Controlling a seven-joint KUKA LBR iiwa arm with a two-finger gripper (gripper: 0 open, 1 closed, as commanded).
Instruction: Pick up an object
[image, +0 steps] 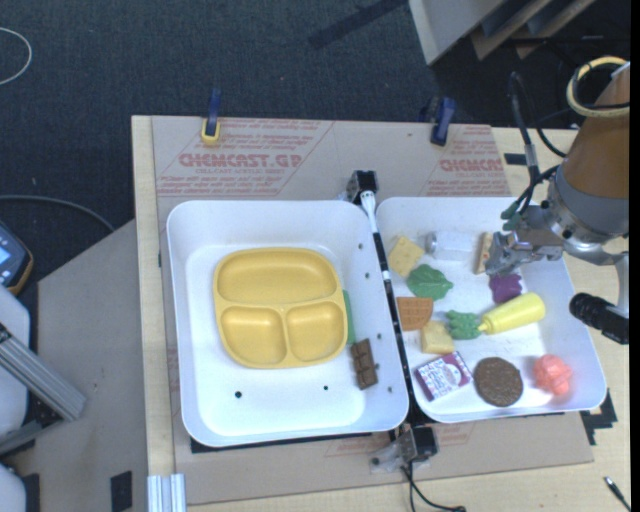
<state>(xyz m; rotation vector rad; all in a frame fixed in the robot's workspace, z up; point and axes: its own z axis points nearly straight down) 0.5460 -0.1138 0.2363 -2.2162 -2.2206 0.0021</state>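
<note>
My gripper (516, 252) hangs low over the back right part of the right bin (590, 385). A small tan piece (482, 253) stands just to its left and a purple toy (507, 287) lies right in front of it. A yellow bottle-shaped toy (515, 313) lies beyond the purple one, toward the bin's front. The bin also holds a green leafy piece (430, 281), a brown round cookie (497, 381), a pink-red toy (552, 374), a maroon packet (442, 374) and several other toy foods. Nothing can be seen held.
The left bin (190, 330) carries a yellow divided plate (278, 305), a brown chocolate bar (363, 363) and a thin green strip (348, 316) by the plate's right edge. A black rod (375, 250) runs along the seam between bins. Blue clamps (441, 122) hold the board's back edge.
</note>
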